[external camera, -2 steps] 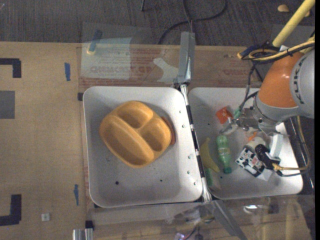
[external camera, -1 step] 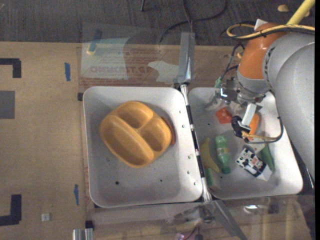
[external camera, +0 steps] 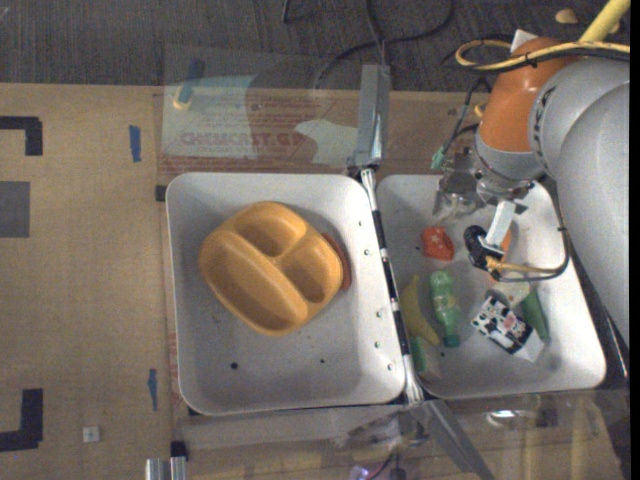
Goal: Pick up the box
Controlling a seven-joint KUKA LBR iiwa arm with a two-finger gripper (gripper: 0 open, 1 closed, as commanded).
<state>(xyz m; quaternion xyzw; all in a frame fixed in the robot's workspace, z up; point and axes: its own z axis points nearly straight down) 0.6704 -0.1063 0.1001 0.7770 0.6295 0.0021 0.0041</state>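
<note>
The box (external camera: 501,324) is small and white with black and red print. It lies tilted in the near right part of the right bin (external camera: 570,368). My gripper (external camera: 456,197) hangs over the far part of that bin, beyond and to the left of the box and well apart from it. Nothing shows between the gripper and the box except bare bin floor and part of the robot's wrist.
Near the box lie a green stick-shaped item (external camera: 535,314), a green bottle (external camera: 444,306), a yellow banana (external camera: 417,313) and a small red object (external camera: 437,243). A yellow divided plate (external camera: 271,266) sits in the left bin (external camera: 200,368).
</note>
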